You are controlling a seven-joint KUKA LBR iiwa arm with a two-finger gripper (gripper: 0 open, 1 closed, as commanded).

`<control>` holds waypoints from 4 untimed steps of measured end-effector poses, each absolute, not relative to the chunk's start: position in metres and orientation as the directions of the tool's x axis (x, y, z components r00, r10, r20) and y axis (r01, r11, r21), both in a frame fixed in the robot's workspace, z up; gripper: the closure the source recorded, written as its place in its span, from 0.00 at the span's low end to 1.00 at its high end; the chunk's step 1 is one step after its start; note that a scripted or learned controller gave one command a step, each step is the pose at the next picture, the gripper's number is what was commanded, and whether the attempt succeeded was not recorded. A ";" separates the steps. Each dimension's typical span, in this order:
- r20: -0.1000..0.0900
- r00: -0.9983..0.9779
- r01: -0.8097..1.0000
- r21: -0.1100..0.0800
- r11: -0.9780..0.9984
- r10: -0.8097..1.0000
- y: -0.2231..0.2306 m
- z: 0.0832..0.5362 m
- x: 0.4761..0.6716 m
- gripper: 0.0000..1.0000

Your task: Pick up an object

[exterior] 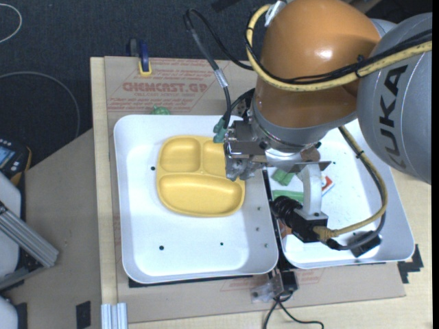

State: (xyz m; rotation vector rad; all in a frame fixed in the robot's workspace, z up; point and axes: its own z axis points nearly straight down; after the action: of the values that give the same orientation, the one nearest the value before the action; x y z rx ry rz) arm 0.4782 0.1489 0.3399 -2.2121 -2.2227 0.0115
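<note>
A yellow divided plate (pixel 195 177) lies in the left white bin (pixel 192 252), toward its upper right part. The arm's big orange-and-grey wrist hangs over the seam between the two bins and hides much of the right bin (pixel 384 242). The gripper (pixel 236 157) sits under the wrist, right at the plate's right edge. Green pieces (pixel 282 177) and a small red-and-white thing (pixel 325 184) show in the right bin just below the wrist.
Both bins rest on a brown board (pixel 164 84) with red lettering, a blue-and-yellow clamp (pixel 143 57) at its far edge. Cables (pixel 206 43) run from the wrist over the left bin's far side. Dark carpet lies beyond the bench.
</note>
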 end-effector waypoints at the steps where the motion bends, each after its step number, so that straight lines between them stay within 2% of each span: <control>1: 0.001 0.004 1.000 0.008 -0.004 1.000 0.105 0.412 0.480 1.00; 2: -0.001 -0.003 1.000 -0.008 0.003 1.000 0.142 0.350 0.478 1.00; 3: 0.001 0.001 1.000 0.002 -0.001 1.000 0.140 0.364 0.480 1.00; 4: -0.002 0.006 1.000 -0.007 -0.006 1.000 0.090 0.318 0.481 1.00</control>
State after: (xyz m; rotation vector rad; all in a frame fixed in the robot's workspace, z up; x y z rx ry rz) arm 0.4808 0.0900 0.3181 -2.2256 -2.2119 0.0105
